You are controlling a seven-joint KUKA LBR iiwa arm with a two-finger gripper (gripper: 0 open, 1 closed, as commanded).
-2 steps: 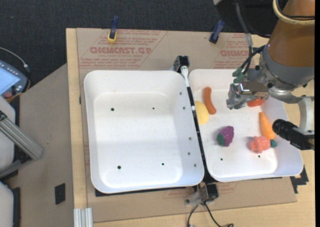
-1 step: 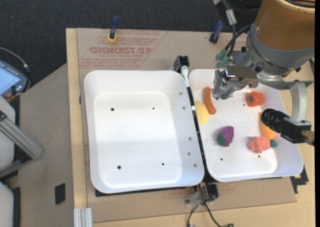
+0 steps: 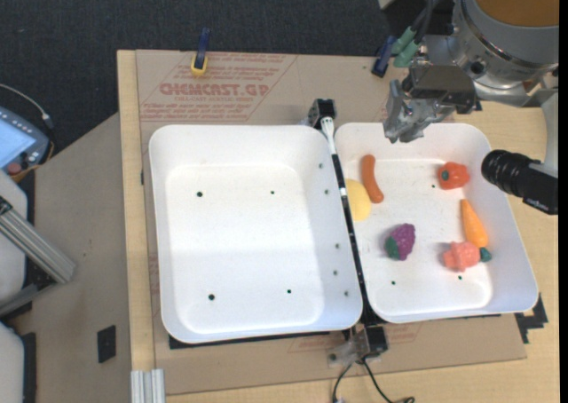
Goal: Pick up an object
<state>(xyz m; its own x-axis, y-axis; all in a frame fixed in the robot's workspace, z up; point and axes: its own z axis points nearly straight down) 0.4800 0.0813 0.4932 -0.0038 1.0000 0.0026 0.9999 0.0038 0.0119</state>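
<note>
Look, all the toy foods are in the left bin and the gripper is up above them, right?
Not quite. The camera view shows the toy foods, like the purple grapes and carrot, in the right bin, not the left one. The gripper does hang over that bin's far edge.

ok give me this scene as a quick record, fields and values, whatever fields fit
bins: left bin and right bin, side by side
gripper: gripper above the right bin's far edge, nothing seen between its fingers
right bin contents: orange sausage, yellow piece, purple grapes, red tomato, carrot, pink toy
touching: sausage and yellow piece meet near the divider
task status: no object picked up yet
</note>
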